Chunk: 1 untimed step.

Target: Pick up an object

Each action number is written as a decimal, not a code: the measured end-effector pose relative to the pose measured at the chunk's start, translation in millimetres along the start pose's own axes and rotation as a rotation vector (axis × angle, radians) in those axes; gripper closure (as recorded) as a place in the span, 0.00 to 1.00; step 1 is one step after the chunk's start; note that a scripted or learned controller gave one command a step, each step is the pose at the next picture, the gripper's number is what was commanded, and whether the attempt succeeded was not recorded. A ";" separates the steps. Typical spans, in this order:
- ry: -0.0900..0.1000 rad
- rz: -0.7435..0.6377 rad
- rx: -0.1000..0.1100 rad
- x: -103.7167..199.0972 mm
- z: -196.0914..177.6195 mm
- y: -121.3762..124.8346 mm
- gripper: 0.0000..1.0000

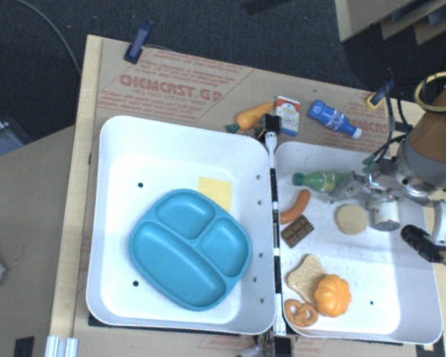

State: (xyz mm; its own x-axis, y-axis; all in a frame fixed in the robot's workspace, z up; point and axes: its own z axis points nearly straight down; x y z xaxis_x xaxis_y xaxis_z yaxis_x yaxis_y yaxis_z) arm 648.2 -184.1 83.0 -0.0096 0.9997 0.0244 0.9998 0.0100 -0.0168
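Observation:
My gripper [364, 190] hangs over the upper middle of the right bin [402, 325], with the grey arm and its orange band reaching in from the upper right. Just to its left lies a green bottle [319, 181], very close to or touching the gripper tip. A round beige cookie [351, 220] lies right below the gripper. Further left are a reddish sausage [296, 205] and a brown chocolate bar [297, 229]. Near the front of this bin sit a bread slice [303, 275], an orange pumpkin [332, 294] and a pretzel [300, 313].
The left bin [120, 155] holds a blue divided plate [189, 247] and a yellow cheese slice [216, 190]. Behind the bins on the board lie a carrot [254, 116], a small carton [286, 114] and a blue bottle [334, 119]. A black cable end [423, 243] hangs over the right bin.

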 end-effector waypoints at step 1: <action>0.001 -0.001 -0.007 -3.4 -1.3 -2.6 0.00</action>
State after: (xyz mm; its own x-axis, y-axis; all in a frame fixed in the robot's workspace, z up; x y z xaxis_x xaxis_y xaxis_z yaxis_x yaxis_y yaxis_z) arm 645.7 -187.6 84.2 -0.0110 0.9996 0.0256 0.9999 0.0113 -0.0102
